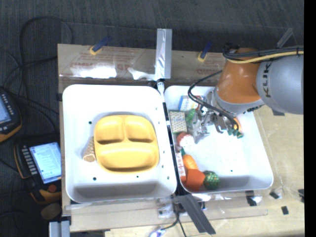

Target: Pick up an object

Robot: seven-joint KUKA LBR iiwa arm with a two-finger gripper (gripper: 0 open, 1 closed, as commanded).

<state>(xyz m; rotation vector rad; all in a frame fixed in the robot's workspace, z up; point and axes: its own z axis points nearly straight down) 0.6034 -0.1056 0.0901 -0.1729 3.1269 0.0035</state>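
Two white bins sit on a light bench over dark carpet (a handheld screen lies left). The gripper hangs in the right bin beside small objects at its left wall; its grip I cannot tell. The left bin holds a yellow tray.

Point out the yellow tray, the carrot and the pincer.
yellow tray [126,144]: camera view, middle of its large compartment.
carrot [193,177]: camera view, its thick orange end.
pincer [198,128]: camera view, between its fingertips.

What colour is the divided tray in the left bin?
Yellow. The divided tray shows clearly in the camera view, lying in the left bin.
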